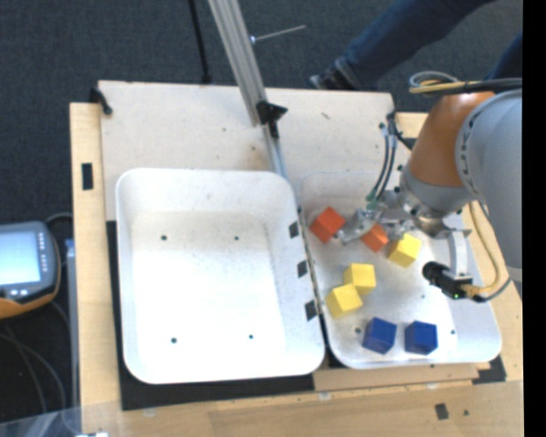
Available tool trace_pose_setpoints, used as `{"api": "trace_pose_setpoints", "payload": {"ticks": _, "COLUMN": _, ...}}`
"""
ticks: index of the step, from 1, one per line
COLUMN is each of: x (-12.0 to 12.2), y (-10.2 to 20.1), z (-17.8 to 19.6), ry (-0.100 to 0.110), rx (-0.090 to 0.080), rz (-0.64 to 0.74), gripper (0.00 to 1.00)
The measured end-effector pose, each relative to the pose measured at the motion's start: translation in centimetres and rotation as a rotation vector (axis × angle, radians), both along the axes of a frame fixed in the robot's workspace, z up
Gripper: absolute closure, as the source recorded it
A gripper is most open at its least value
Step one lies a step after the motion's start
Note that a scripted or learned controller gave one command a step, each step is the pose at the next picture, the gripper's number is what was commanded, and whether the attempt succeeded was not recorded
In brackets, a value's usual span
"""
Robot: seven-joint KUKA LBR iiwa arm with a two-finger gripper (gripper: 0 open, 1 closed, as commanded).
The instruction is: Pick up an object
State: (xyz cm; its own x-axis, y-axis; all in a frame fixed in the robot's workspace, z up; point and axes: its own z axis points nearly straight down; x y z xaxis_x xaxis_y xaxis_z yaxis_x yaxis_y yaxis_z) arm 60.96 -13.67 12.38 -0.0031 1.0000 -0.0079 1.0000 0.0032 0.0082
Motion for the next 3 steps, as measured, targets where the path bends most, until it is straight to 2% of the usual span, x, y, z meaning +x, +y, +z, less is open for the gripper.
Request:
{"api": "trace_pose_setpoints", "payload": {"ticks": 1, "x": -5.1, "y": -1.8, "z": -0.9, "ry": -0.012, "rx": 0.002, "rz": -0.003, "gripper": 0.00}}
{"api": "trace_pose_setpoints", "payload": {"ticks": 2, "x": 3.8, "y": 0.0, "z": -2.1, "ry": 0.006, "rx": 0.005, "rz": 0.004, "gripper": 0.00}}
{"api": "trace_pose_setpoints", "payload": {"ticks": 3, "x": 2.1, "y": -1.5, "z": -2.7, "ry": 0.009, "rx": 0.004, "rz": -0.005, "gripper": 0.00}}
